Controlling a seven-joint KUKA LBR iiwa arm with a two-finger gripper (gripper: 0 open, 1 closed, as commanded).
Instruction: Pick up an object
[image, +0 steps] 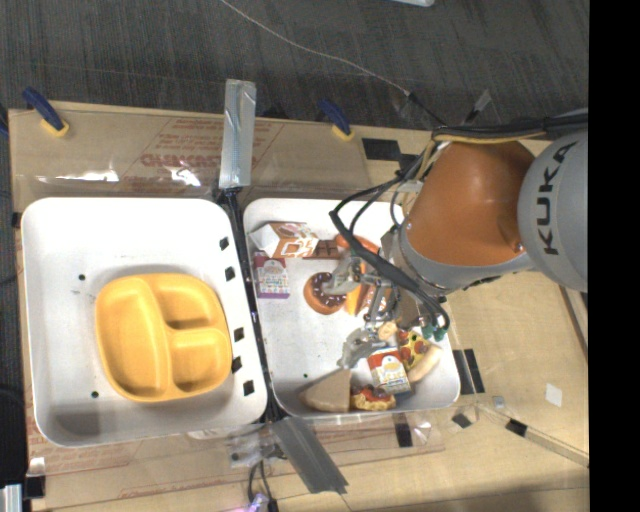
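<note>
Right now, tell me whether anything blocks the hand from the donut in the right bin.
Nothing visible does. The hand hangs in the right bin, just right of the chocolate donut, with bare bin floor between them. Other toy foods lie nearer the front.

You've got the divided tray (160, 335) lying in the left bin (60, 225), the doughnut (322, 291) and packets in the right bin (290, 395), under the arm (470, 215).

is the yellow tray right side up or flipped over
Right side up. The yellow tray lies flat in the left bin, and its three hollow compartments face the camera, with raised ridges between them.
</note>
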